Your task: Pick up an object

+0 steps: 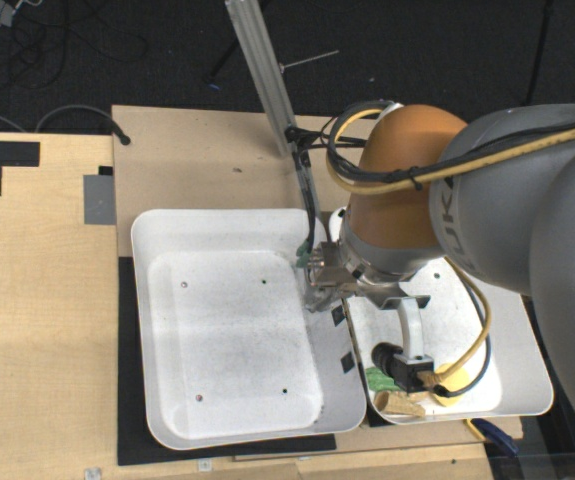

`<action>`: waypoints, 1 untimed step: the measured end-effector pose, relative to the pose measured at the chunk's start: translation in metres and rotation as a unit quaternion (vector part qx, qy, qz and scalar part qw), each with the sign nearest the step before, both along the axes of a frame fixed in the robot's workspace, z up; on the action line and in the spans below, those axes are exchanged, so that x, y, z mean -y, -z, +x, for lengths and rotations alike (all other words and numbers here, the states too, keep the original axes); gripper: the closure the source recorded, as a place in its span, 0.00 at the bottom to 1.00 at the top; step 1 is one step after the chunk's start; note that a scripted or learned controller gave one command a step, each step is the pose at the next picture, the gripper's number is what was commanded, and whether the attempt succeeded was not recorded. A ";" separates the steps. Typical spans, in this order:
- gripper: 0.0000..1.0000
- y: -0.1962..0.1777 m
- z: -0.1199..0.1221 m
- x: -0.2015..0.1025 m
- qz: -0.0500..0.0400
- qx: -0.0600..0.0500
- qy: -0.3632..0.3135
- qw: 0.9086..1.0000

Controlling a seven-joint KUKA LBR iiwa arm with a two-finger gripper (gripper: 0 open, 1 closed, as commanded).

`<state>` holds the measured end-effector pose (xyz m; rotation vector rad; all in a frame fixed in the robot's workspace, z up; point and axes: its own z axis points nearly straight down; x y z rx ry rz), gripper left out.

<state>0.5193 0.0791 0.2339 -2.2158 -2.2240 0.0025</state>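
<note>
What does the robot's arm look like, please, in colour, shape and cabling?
The bulky, rounded grey arm carries a glossy orange band above its wrist. A yellow cable and black cables loop across that band.

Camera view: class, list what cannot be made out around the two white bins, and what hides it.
1. Right bin: most of its floor lies under the arm.
2. Claw: crowded beneath the arm at the bins' shared edge; whether it holds anything cannot be told.
3. Green object and tan object, right bin's near corner: partly covered by the arm, too small to identify.
</note>
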 end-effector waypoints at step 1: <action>0.00 0.001 0.000 0.002 0.000 -0.001 0.001 1.000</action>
